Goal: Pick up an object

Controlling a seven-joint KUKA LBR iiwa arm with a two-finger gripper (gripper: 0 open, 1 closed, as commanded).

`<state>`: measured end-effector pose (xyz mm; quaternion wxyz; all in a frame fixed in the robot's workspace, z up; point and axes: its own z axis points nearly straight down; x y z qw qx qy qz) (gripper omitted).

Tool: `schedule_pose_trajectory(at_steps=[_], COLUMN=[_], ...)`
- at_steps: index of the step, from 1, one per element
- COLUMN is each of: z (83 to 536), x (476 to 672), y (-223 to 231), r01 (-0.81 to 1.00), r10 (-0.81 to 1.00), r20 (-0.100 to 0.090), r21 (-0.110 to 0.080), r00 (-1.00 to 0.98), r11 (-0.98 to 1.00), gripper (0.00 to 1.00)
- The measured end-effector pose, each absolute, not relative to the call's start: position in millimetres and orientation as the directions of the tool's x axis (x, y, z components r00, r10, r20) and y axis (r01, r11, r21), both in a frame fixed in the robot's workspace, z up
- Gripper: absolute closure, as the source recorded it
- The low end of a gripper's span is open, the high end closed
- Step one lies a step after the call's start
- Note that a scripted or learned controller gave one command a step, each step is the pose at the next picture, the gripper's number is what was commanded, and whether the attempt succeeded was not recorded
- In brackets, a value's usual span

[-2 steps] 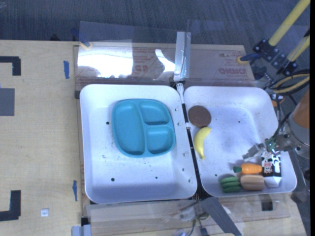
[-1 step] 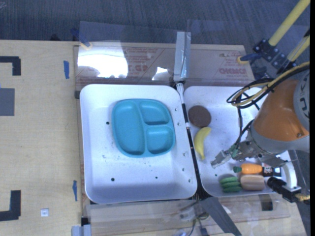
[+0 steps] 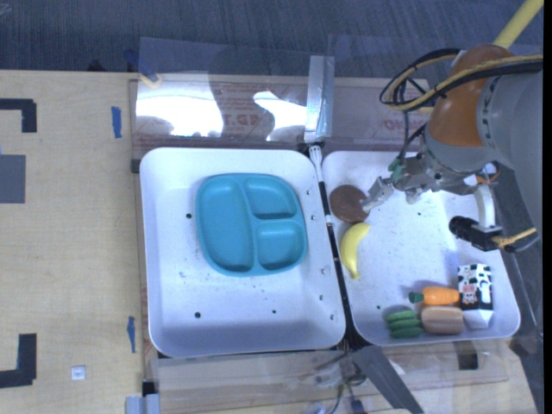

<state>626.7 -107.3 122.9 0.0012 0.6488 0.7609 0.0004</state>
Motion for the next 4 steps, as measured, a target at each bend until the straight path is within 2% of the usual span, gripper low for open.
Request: schedule_pose_trajectory(at_steps=[1, 2, 3, 4], z=[213, 183, 134, 87], x=[597.7, 624.2, 628.4, 631.4], y=[-96, -53, -108, -98], r01=[0.966, 0.963, 0.952, 0.831], r10=[0.966, 0.963, 0.952, 0.831], r20=[-0.005, -0.001, 0.001, -0.003], r21=[0.010, 0.001, -0.006, 0.003], r00=[-0.259, -0.269, -0.306, -0.556], r11=[0.259, 0.270, 0.306, 0.556], gripper=[0.00, 0.00, 0.00, 0.00])
